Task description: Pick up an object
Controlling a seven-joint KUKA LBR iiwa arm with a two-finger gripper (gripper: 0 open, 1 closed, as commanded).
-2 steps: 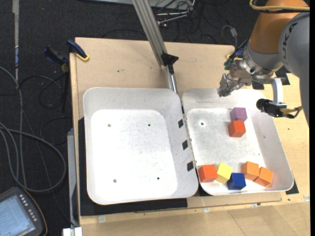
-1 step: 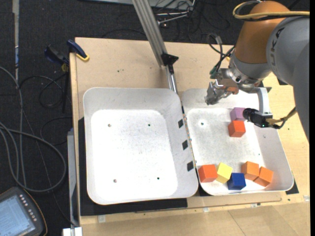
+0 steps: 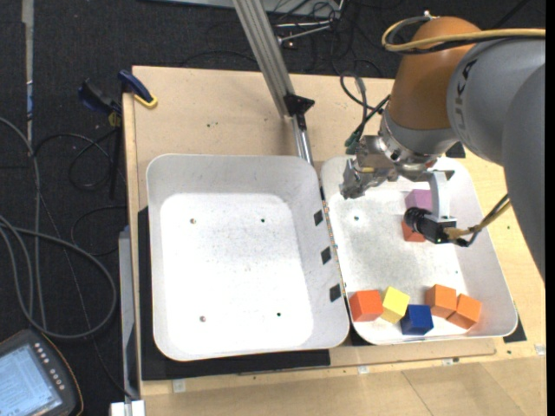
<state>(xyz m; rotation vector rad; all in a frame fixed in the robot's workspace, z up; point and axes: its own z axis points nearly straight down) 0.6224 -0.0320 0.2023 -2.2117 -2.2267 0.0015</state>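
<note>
My gripper hangs over the far left corner of the right bin, with nothing visible in it. A pink block and a red block lie to its right, partly hidden by a black fitting on the arm. Along the bin's near edge sit an orange block, a yellow block, a blue block and two more orange blocks.
The left bin sits beside the right one, their rims touching. A slanted metal pole crosses the bench behind the bins. A blue and yellow clamp grips the bench's far left corner.
</note>
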